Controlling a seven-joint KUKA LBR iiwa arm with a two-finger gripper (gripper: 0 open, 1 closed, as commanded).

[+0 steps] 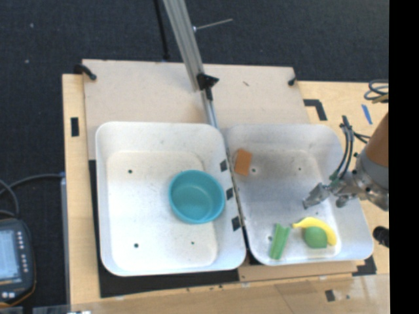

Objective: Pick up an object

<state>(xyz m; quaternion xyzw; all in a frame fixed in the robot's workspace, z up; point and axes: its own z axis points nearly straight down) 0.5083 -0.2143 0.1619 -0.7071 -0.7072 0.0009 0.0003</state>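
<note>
1. Over the right bin (pixel 288 136), in the camera view, you'll find the end effector (pixel 324 196) hanging above bare floor in the bin's right half, with nothing between its fingers; they look spread, pointing left.
2. Your candidates lie close by. A green round fruit (pixel 316 237) sits touching a yellow banana-like piece (pixel 308 224) just below the end effector, near the bin's front wall. A green stick-shaped piece (pixel 279 241) lies just left of them. A small orange block (pixel 242 162) rests near the wall shared with the left bin (pixel 121 139), which holds a teal bowl (pixel 196 196).
3. By my reading you're at the approach step: nothing is lifted yet. The next move likely calls for shifting toward the front, then lowering over the yellow and green pair.
4. Mind the edges: that pair sits close to the front rim, so the fingers have little room there. Open floor lies in the bin's middle, between the orange block and the fruit. The tabletop (pixel 340 103) beyond is bare wood.
</note>
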